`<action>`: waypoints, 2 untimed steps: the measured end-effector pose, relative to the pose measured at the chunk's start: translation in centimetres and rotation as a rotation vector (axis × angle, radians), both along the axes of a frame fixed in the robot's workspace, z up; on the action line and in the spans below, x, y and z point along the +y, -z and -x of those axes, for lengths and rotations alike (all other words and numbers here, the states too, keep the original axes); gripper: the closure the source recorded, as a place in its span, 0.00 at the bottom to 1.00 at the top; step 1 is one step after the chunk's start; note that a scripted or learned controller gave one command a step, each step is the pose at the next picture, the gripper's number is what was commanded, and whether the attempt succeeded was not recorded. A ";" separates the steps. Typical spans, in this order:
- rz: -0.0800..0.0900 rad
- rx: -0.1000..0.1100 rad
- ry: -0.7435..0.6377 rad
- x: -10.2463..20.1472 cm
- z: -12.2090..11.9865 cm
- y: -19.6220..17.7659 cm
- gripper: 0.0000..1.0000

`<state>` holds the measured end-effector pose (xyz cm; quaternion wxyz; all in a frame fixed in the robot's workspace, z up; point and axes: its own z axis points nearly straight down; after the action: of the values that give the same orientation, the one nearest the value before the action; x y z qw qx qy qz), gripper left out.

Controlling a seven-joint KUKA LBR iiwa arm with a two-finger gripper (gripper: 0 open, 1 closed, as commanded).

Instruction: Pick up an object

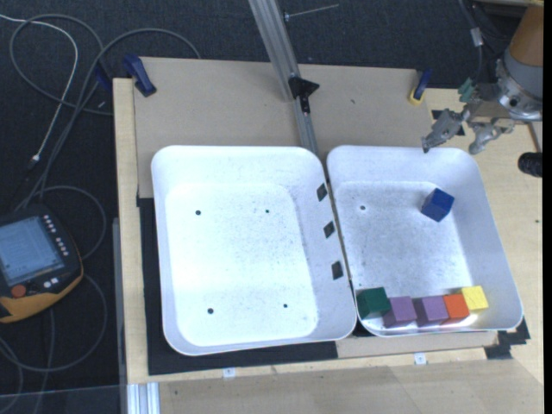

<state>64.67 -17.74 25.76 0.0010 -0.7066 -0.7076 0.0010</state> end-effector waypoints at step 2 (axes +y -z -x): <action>-0.002 0.003 0.003 -3.5 5.8 15.9 0.00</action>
<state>58.85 -21.19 9.85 0.0030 -0.7075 -0.7067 0.0014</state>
